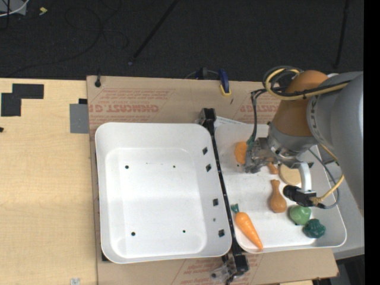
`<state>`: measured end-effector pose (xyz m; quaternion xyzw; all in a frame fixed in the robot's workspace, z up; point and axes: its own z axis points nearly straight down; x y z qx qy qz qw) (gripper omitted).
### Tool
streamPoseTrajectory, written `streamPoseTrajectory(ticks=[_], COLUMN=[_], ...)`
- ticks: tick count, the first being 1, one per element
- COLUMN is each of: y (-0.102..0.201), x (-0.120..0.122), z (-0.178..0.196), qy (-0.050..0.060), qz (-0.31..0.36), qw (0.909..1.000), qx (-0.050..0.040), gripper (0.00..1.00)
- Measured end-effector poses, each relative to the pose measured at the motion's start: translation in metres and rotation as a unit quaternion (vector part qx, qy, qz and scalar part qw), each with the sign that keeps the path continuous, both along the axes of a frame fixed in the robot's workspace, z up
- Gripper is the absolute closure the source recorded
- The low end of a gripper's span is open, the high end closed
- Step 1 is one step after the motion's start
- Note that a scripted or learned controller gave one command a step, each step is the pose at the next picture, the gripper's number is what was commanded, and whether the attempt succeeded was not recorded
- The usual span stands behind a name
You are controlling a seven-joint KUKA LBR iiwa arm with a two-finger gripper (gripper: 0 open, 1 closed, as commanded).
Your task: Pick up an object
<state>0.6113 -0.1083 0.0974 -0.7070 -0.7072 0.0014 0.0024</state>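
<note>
My end effector [254, 161] hung in the right bin [332, 240], finger state unclear. Orange piece [240, 152] sat touching it at 9 o'clock. Looked like light, stiff, slick plastic, rounded; I judged a pinch across its narrow middle safest against slip.

Toy carrot [249, 229] flat, right bin's [332, 242] near-left corner

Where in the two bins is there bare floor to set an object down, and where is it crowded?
The left bin is bare from wall to wall. In the right bin, free floor lies between the carrot and the gripper. The near right corner is crowded: tan gourd, green ball, dark green piece.
</note>
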Motion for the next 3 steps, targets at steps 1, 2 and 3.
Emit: streamPoseTrajectory(ticks=[1,2,3], y=[-0.083,-0.037,-0.022], x=[-0.060,-0.050,-0.139], z=[-0.010,0.060,0.009], qy=[0.000,-0.005,0.004], qz=[-0.003,0.002,-0.001], qw=[1.0000,1.0000,1.0000], qx=[-0.0018,-0.0002,0.0017], gripper=[1.00,1.00,1.00])
